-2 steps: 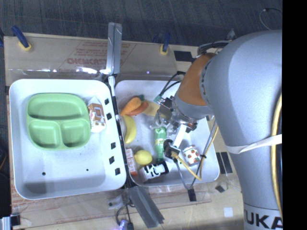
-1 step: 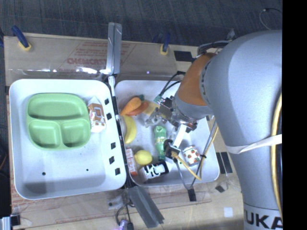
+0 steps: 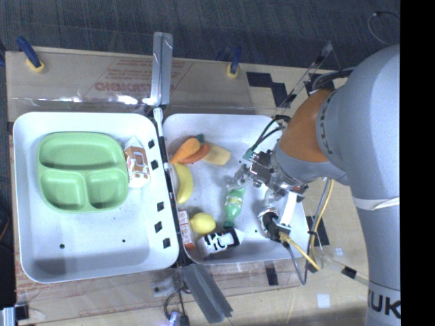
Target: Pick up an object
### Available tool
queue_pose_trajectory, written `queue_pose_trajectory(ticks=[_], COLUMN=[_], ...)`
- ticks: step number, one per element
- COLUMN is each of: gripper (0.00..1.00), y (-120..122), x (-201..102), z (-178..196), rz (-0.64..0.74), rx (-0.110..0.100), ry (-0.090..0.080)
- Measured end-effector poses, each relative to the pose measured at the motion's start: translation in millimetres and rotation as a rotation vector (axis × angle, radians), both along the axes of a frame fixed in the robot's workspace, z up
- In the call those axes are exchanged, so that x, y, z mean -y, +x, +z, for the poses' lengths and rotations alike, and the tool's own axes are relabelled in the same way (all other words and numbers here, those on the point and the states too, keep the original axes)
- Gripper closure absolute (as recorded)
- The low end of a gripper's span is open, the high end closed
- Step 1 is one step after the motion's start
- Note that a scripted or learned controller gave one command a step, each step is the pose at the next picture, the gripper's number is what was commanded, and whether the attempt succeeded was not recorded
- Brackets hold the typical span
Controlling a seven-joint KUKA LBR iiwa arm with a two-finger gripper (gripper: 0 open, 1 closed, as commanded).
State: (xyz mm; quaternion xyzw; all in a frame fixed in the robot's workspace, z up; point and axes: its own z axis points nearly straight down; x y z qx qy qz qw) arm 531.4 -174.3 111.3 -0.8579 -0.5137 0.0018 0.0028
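The right bin (image 3: 204,124) holds several items: an orange carrot (image 3: 187,150), a pale yellow piece (image 3: 218,156), a banana (image 3: 183,182), a lemon (image 3: 202,223), a green bottle (image 3: 233,206) and a black-and-white pack (image 3: 221,240). My gripper (image 3: 249,174) hangs low over the right half of this bin, just up and right of the green bottle's top. Nothing shows held in it. The orange band (image 3: 302,138) and the grey arm come in from the right.
The left bin (image 3: 81,250) carries a green divided tray (image 3: 83,170), with a small orange-and-white packet (image 3: 137,164) by its right wall. A red-labelled item (image 3: 182,224) lies against the divider. Cables (image 3: 299,250) trail off the wrist over the bin's right rim.
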Motion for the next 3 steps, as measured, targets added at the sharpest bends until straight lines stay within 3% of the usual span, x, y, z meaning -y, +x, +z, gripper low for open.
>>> queue_pose_trajectory(ticks=[1, 2, 3], gripper=[0.00, 1.00, 1.00], y=[-27, -27, 12], x=[-51, -51, -100], z=[-21, -13, 103], rz=[-0.113, -0.110, -0.187], rx=[0.000, -0.003, 0.000], ry=[-0.001, 0.000, -0.002])
